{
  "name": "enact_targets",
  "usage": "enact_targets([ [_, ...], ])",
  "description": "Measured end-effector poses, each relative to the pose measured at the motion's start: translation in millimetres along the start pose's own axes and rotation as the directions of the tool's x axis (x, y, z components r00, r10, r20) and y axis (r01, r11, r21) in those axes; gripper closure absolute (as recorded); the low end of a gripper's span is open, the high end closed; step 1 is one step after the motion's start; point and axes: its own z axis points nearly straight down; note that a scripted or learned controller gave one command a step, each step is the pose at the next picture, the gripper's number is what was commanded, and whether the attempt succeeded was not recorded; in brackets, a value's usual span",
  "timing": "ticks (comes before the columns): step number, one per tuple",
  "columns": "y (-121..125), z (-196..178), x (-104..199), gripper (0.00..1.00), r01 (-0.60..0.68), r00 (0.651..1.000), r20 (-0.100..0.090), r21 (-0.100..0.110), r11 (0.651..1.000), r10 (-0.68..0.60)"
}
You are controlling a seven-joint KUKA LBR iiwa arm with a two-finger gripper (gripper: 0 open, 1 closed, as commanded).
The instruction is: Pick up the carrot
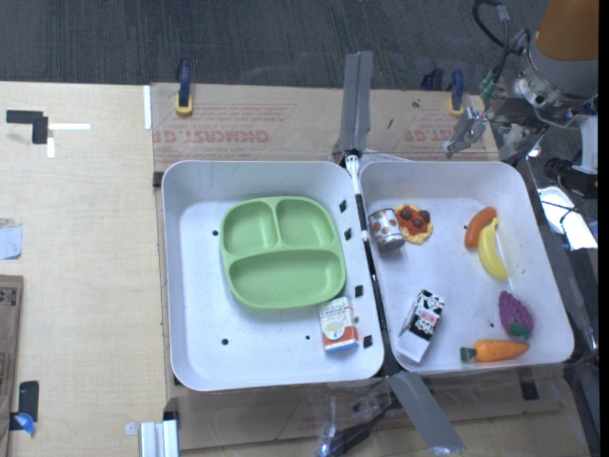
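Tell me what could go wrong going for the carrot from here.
The carrot lies near the front wall of the right bin, so a descending gripper may clip the wall. The purple grapes sit almost against it and could be knocked or grabbed instead. The gripper is far back, beyond the bin.

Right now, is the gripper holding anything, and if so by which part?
Nothing is held. The gripper hangs above the right bin's far rim, apart from everything, and the carrot lies untouched at that bin's near edge.

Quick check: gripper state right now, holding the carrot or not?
Gripper: fingers cannot be told; above the right bin's far rim, nothing seen in it. Carrot lies in that bin.
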Motion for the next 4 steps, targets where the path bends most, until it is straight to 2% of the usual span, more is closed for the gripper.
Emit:
enact_targets([
  [1,-69.0,98.7,-5.5,0.0,-0.247,0.969,0.0,0.002,0.969,0.247],
  [2,-103.5,192.6,-87.2,0.0,-0.277,0.961,-0.007,0.009,0.961,0.277],
  [3,-170.3,170.0,-94.5,0.0,-0.274,0.962,-0.005,0.004,0.962,0.274],
  [4,-170.1,159.0,-69.3,0.0,-0.281,0.96,-0.001,0.001,0.96,0.281],
])
